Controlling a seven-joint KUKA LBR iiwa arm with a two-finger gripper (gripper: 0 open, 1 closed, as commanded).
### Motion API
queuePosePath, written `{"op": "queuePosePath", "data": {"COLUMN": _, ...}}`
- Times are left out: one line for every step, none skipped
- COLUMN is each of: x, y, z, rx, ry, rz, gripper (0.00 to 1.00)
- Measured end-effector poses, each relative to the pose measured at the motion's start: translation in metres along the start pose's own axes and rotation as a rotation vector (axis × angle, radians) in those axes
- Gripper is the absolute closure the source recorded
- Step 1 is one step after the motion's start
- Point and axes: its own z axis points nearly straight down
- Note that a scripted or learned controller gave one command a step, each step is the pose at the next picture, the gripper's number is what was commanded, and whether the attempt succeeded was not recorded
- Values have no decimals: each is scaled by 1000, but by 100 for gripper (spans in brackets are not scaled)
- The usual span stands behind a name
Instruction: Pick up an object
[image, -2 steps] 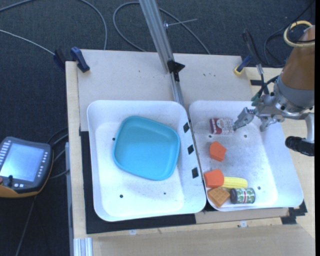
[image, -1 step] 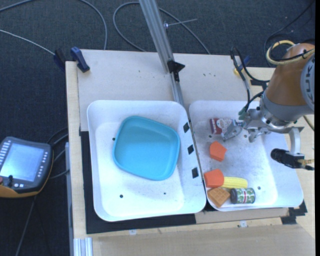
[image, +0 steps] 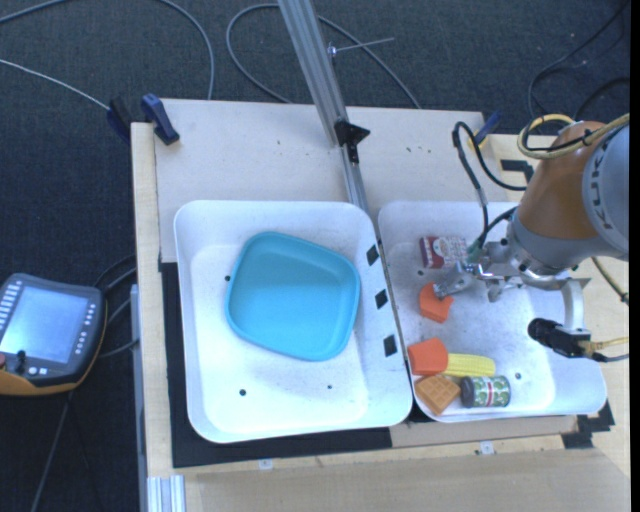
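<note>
The small orange block (image: 435, 303) sits just left of and below your tool (image: 468, 281) (right bin (image: 575, 400)); whether the tool is apart, I cannot tell.

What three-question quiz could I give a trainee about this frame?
1. True or false: the blue plate lies in the left bin.
2. Which item lies nearest the claw? A) small orange block B) yellow corn C) green-labelled can
3. Which bin does the arm reach over, left or right?

Key: 1 true. 2 A. 3 right.
</note>
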Motion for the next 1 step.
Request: {"op": "queuePosePath", "data": {"x": 1, "y": 1, "z": 10, "rx": -5, "ry": 0, "rz": -2, "gripper": 0}}
